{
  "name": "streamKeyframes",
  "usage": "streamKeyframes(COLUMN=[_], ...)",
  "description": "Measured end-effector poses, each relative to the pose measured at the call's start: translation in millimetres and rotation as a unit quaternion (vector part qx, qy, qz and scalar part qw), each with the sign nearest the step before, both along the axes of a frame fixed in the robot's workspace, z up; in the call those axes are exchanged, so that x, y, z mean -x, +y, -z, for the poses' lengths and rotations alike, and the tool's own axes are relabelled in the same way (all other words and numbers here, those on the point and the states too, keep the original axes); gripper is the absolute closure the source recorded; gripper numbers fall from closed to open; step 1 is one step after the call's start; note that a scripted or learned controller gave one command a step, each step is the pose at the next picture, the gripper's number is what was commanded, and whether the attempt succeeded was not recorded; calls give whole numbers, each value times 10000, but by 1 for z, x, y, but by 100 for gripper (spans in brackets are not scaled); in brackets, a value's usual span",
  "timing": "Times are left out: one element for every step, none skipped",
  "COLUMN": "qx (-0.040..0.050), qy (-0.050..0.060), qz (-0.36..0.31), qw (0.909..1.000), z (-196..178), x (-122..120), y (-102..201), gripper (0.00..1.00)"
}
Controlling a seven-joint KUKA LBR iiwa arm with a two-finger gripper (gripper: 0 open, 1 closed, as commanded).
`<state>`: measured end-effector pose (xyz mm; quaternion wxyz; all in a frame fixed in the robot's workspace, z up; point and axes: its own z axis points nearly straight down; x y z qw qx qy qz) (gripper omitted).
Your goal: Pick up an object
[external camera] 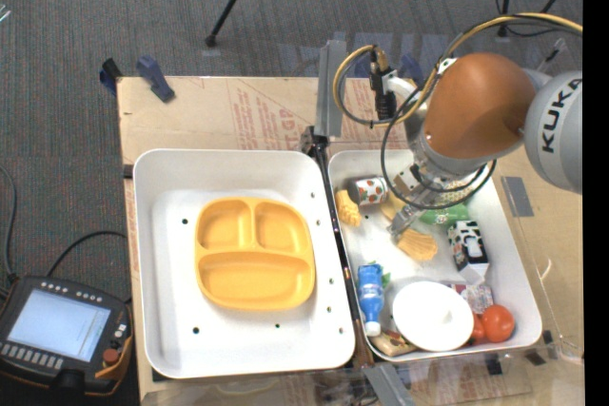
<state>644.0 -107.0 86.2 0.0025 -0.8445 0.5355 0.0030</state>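
Hovering in the right bin (525,276), the gripper (403,222), fingers apart and empty, sits at ten o'clock of the yellow pastry-like toy (420,246); lower squarely before closing.

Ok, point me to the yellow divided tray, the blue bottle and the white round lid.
yellow divided tray (255,254), camera view, the ridge between its compartments.
blue bottle (369,290), camera view, mid-body.
white round lid (433,315), camera view, centre of its top.
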Motion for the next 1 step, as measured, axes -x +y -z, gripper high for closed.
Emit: streamKeyframes(qx=[4], qy=[-74], qz=[-141], qw=[9999], z=[-108], x=[-3], y=[90], gripper=[100])
